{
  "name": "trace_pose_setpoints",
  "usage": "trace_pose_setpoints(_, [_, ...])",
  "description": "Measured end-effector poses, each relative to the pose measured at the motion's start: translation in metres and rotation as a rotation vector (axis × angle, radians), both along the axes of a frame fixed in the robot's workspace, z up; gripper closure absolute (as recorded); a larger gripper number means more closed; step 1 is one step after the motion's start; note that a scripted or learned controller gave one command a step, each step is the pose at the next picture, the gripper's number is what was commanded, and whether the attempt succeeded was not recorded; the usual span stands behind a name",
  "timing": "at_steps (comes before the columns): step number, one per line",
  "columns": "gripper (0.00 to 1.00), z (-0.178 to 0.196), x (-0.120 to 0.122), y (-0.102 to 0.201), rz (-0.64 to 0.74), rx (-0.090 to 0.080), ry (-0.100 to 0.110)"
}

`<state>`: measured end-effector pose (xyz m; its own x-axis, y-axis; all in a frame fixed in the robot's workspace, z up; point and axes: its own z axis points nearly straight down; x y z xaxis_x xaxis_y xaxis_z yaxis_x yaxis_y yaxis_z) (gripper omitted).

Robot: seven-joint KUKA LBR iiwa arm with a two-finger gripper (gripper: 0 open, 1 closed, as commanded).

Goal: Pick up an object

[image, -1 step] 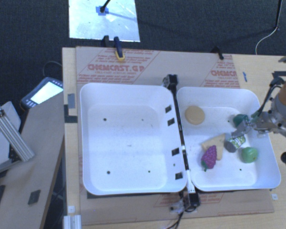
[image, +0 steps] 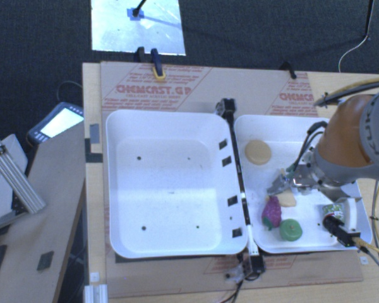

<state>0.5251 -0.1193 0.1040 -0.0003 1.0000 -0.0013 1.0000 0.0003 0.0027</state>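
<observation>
In the right bin, a small pale yellow block lies a little below the middle, and the gripper sits right at its upper left edge, seemingly touching it. Whether the gripper is open or closed, I cannot tell; nothing is seen held between its parts. Just below and left of the block lies a purple object with a bumpy, grape-like skin, close to the divider between the bins. A green round object rests beside it, near the bin's front edge. Farther back, a flat tan disc lies well apart from the others, near the bin's back left corner.

The arm comes in from the right, its orange band above the grey wrist, reaching over the bin's right edge.

The left bin stands just beside the right one, their rims touching along the divider. Both bins rest on a brown cardboard sheet on the surface. Beyond the surface's back edge lies a shiny metal plate.
</observation>
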Motion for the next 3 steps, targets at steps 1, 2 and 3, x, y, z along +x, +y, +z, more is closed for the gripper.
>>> trace_pose_setpoints(1, [0.00,0.204,0.060,-0.029,0.005,-0.005,-0.018])
trace_pose_setpoints(2, [0.00,0.384,0.085,-0.011,0.007,-0.003,-0.018])
trace_pose_setpoints(3, [1.00,0.386,0.084,-0.012,0.010,-0.001,-0.005])
